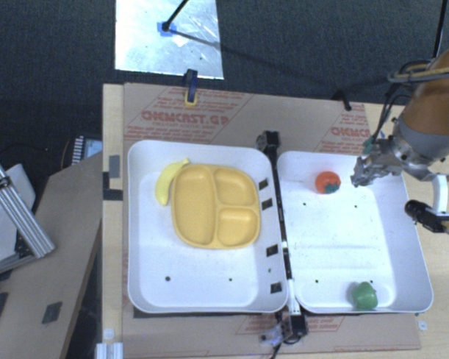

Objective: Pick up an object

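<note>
Two shallow white plastic bins sit side by side on the cardboard-covered tabletop (234, 113). The left bin (144, 275) holds a yellow three-compartment plastic tray (212, 205) with a yellow banana-shaped toy (165, 182) lying against its upper-left edge. The right bin (406, 255) holds a small round orange-red toy fruit (328, 182) near the far wall and a small green pepper-like toy (364, 295) near the front edge, well apart from each other.

The grey arm's jaws (363, 175) hang over the far right corner of the right bin, just beside the orange fruit and not on it. Nothing is between them. Can't tell whether they're open or closed; too small and dark.

Likely target: the orange fruit, since it's nearest. It's round, so it could roll off an off-centre pinch. The far wall also crowds the approach.
</note>
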You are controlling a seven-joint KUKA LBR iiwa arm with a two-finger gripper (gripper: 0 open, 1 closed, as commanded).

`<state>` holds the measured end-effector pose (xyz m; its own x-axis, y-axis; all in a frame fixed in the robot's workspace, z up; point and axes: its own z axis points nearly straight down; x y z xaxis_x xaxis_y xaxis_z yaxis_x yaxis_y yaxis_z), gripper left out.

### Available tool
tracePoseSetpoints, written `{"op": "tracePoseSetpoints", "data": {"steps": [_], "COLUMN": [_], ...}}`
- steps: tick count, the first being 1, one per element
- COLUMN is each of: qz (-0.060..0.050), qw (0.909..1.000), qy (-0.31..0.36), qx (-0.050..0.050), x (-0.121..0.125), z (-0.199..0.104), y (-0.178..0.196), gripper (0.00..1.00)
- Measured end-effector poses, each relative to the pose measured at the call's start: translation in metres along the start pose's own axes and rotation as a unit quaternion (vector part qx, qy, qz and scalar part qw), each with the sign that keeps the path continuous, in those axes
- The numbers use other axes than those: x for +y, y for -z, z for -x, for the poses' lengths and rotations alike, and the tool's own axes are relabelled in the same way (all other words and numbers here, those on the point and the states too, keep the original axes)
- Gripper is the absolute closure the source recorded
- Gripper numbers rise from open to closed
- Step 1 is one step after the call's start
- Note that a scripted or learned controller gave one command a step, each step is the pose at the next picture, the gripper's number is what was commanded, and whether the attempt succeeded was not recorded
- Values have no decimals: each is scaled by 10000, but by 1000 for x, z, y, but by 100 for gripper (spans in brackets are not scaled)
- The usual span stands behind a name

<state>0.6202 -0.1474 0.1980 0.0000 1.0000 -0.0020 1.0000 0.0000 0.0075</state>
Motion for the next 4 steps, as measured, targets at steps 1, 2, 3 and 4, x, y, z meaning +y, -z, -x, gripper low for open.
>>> {"op": "tracePoseSetpoints", "data": {"steps": [1, 2, 3, 4], "qz": [-7, -30, -36, -39], "qw": [10000, 10000, 10000, 10000], "qy": [20, 47, 49, 48], "qx": [2, 19, 21, 20], "x": [2, -10, -28, -39], "z": [0, -50, -105, -157], "y": [44, 52, 57, 41], "gripper": [100, 100, 100, 100]}}
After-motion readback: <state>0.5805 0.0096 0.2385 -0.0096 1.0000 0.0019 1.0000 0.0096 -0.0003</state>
